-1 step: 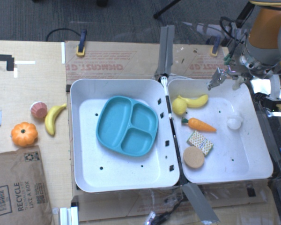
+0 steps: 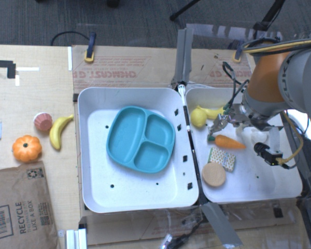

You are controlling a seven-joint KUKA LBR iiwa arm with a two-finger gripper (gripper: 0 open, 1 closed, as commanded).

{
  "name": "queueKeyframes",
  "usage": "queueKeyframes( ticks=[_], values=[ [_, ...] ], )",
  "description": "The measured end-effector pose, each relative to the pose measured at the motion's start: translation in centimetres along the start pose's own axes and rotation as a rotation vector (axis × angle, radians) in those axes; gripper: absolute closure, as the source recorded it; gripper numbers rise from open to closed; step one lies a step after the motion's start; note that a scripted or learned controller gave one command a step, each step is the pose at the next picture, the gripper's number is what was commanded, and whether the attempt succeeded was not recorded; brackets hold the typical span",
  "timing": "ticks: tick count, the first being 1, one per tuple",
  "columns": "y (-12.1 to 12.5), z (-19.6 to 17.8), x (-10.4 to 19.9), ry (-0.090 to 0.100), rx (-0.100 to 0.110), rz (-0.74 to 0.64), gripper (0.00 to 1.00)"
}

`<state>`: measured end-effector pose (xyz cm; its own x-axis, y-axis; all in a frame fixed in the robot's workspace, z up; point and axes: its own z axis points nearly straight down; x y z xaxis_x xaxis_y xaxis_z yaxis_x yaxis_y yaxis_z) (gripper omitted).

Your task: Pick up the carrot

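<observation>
in the camera view, the carrot (image 2: 229,142) is lying in the right bin (image 2: 280,188), just below the lemon (image 2: 198,117) and above the patterned sponge (image 2: 222,158). the gripper (image 2: 221,123) is hanging just above the carrot's green end; whether it is spread or closed, i cannot tell. a good grasp is probably needing a shift toward the orange middle, straddling the carrot crosswise.
</observation>
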<state>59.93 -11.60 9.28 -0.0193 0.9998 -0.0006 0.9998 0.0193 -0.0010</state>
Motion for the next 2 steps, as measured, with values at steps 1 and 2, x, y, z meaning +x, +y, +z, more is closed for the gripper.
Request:
queueKeyframes(
  ticks=[1,2],
  values=[
    [-5.18,0.12,1.38,0.001,0.000,-0.206,0.00],
    [-5.16,-0.80,1.24,0.000,-0.001,-0.201,1.00]
  ],
)
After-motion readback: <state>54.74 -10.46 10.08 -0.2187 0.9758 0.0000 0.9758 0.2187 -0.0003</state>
